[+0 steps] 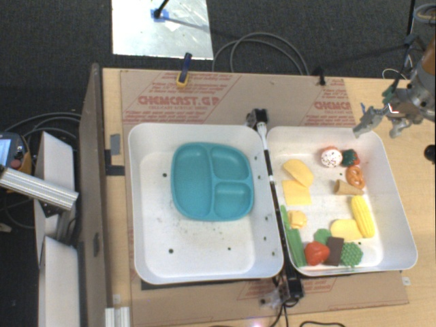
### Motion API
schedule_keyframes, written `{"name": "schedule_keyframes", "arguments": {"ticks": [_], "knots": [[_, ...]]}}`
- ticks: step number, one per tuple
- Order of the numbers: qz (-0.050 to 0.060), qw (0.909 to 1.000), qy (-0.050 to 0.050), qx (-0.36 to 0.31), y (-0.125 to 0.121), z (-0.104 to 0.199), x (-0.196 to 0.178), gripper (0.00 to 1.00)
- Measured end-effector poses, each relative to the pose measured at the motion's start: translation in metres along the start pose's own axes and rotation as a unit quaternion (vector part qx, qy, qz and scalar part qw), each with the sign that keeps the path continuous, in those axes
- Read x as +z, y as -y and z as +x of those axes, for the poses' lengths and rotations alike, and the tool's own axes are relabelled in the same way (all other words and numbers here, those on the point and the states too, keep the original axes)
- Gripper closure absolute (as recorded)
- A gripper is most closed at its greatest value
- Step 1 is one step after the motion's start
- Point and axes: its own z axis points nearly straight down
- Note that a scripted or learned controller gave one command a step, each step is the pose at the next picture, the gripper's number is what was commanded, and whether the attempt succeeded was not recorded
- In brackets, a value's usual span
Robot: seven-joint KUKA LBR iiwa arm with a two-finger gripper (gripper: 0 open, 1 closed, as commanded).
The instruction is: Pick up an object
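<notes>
Cardboard (204, 94) covers the bench under 2 white bins (153, 203), dark carpet (54, 39) beyond; the hand (381, 118) hangs spread wide, holding nothing.

Teal compartmented plastic plate (212, 182) in left white bin (151, 251). Toy foods, including yellow corn cob (362, 216), in right white bin (397, 231). Gripper (381, 119) above far right rim.
</notes>
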Motion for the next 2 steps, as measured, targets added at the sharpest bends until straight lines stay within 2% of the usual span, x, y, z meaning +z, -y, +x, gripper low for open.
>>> {"name": "schedule_keyframes", "arguments": {"ticks": [1,2], "knots": [[0.003,1.0,-0.001,0.001,-0.01,-0.005,0.088,0.0],[0.002,1.0,-0.001,-0.001,-0.034,0.001,0.173,0.0]]}}
